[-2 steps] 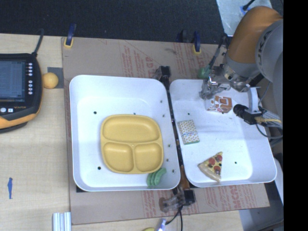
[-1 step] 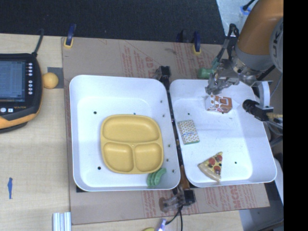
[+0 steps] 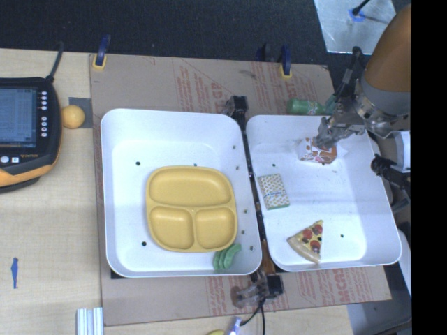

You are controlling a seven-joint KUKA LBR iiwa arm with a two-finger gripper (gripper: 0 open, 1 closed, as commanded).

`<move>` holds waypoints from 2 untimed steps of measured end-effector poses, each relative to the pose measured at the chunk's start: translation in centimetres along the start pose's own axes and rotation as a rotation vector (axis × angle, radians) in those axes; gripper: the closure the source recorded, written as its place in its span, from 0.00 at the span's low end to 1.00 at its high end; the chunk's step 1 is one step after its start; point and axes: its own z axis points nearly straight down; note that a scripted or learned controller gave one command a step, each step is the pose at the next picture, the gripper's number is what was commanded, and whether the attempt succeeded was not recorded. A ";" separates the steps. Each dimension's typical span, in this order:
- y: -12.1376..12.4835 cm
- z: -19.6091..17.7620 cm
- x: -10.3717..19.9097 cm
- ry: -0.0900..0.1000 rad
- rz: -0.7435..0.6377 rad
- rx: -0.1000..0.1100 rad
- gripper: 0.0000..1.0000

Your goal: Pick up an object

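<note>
The right bin (image 3: 363,208) holds a red-and-white packet (image 3: 316,153) near its far edge, a small patterned block (image 3: 272,190) by its left wall and a toy pizza slice (image 3: 308,241) at the front. My gripper (image 3: 327,139) reaches in from the right and sits directly over the packet's right end, touching or nearly touching it. The packet appears to rest on the bin floor. In the left bin (image 3: 126,152) lie a yellow divided plate (image 3: 190,208) and a green toy (image 3: 226,257) at the front right corner.
A green object (image 3: 305,107) lies outside the right bin behind its far wall. A yellow ball (image 3: 72,116) and a teach pendant (image 3: 24,131) sit left of the bins. Clamps (image 3: 238,105) hold the bins where they meet.
</note>
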 end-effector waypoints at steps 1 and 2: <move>0.0 -1.0 0.0 0.001 -0.002 0.001 1.00; -4.1 -2.5 -0.2 0.000 -0.001 0.000 1.00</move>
